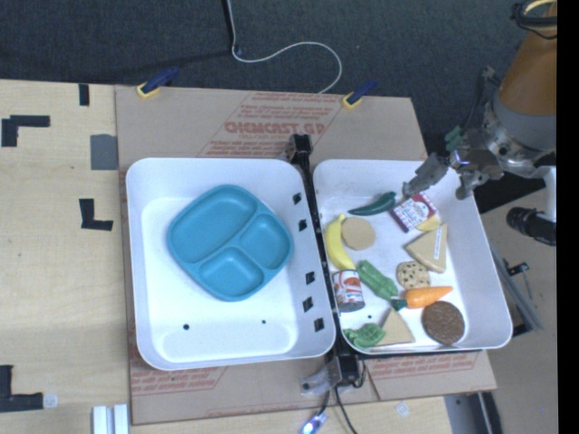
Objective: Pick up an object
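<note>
Toy food fills the right bin (479,242), all of it lying loose on the white floor: a banana (336,244) along the left wall, a round tan biscuit (358,234) just beside it, a dark green pepper (371,206) above those, and a small red-and-white packet (414,212) near the top. Further down lie a wedge of cheese (429,247), a chocolate-chip cookie (412,274), a green pickle (377,279), a carrot (425,297), a small can (349,290), a brown burger patty (443,322), a sandwich triangle (396,329) and a bit of green lettuce (364,336) at the bottom edge. The gripper (443,177) hangs over the top right corner of this bin, above the packet and clear of it, with nothing between its fingers (422,180), which stand spread apart. The grey arm (529,89) with its orange band comes in from the right. In the left bin (145,242) sits a blue divided plate (230,240), roughly in the middle. Both bins rest on a sheet of cardboard (262,125) on the bench, and a white cable (271,52) loops across the dark floor behind.
</note>
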`<state>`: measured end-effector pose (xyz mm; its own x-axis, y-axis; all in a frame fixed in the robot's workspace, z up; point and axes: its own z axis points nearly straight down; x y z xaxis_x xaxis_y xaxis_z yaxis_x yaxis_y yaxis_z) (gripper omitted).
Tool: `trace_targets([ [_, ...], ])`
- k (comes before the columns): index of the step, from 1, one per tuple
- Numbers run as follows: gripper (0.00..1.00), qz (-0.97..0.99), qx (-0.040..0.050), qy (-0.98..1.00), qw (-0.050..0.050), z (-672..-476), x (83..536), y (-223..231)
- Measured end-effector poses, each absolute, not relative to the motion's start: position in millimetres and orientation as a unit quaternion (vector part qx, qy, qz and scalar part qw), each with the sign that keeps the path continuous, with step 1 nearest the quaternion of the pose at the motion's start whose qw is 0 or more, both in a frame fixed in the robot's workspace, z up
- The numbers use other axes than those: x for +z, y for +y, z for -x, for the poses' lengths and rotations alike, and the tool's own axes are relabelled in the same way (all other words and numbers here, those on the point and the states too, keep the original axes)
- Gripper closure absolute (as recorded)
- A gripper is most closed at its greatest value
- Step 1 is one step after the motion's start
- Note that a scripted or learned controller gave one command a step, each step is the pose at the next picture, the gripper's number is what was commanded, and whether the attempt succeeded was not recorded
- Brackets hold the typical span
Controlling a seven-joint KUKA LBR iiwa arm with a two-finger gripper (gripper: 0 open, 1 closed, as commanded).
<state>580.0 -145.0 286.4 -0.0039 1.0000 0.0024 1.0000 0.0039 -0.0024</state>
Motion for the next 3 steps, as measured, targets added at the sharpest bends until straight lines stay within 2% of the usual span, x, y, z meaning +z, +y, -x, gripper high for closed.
trace_targets([
  [1,0.0,0.704,-0.0063,-0.71,-0.006,-517.1,476,-79],
  [2,1.0,0.706,0.0005,-0.708,-0.001,-518.7,475,-82],
  [3,1.0,0.707,0.0045,-0.707,0.006,-481.0,370,-63],
])
